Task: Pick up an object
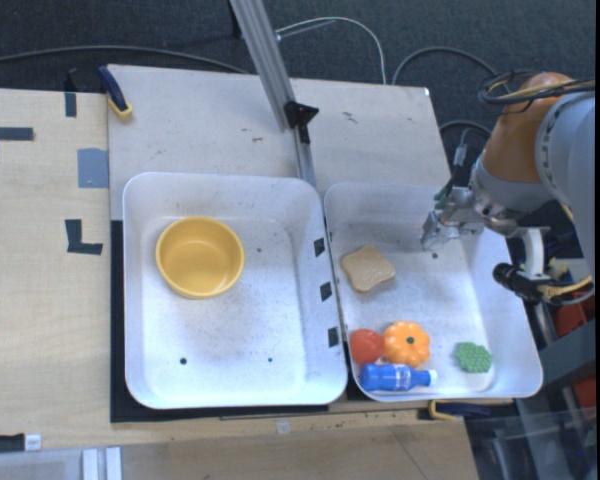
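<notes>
While the arm reaches in: gripper (435, 236) sits over the right bin's (500, 313) far right part; whether it is spread or pressed together, I cannot tell
Bread slice (367, 268): middle of right bin, toward its left wall
Near edge of right bin: tomato (366, 345); orange pumpkin (407, 342); blue bottle (394, 377); green piece (472, 357)
Left bin (230, 368): yellow bowl (200, 256) by its left wall

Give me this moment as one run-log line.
arm: over right bin | hand: above bare floor, nothing seen held | nearest: bread slice | near edge: tomato, pumpkin, bottle | left bin: yellow bowl
</notes>
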